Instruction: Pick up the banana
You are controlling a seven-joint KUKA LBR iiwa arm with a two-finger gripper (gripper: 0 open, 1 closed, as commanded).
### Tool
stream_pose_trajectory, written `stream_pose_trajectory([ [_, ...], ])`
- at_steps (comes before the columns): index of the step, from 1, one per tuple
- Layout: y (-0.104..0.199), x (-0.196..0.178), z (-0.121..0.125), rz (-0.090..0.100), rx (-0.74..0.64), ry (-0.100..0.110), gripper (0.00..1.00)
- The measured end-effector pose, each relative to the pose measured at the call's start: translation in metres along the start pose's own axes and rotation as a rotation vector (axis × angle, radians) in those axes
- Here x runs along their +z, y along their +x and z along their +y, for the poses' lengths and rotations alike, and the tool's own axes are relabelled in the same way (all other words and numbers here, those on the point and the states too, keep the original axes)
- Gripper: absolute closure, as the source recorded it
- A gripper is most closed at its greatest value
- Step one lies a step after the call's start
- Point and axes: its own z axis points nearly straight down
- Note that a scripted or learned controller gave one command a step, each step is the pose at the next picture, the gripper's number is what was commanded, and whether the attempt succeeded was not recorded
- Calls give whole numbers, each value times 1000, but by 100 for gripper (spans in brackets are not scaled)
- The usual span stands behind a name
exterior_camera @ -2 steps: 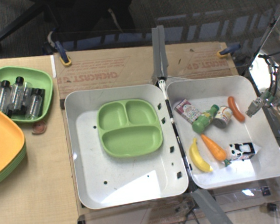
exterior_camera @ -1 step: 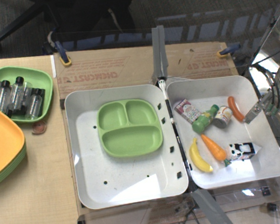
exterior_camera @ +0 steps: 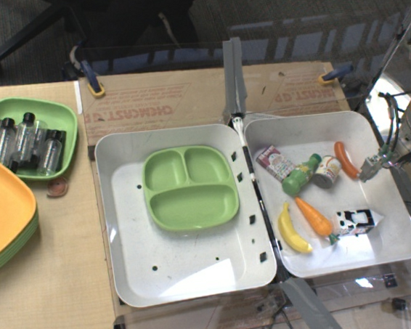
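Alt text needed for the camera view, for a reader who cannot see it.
A banana lies at the left of the right white bin, beside a carrot, with the gripper near the bin's right wall, away from it. The left bin holds a green divided plate.

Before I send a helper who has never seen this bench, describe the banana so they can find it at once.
Look in the right bin of the two white bins. Along its left wall, toward the near edge, lies the banana. It is the one plain yellow curved piece, with an orange carrot right beside it.
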Motion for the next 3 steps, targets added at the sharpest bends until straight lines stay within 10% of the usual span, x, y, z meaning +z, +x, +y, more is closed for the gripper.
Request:
stream_pose_trajectory([
  [2, -3, 26, 36, -2, 502, -1, 100],
  [3, 17, 72, -10, 0, 746, 2, 100],
])
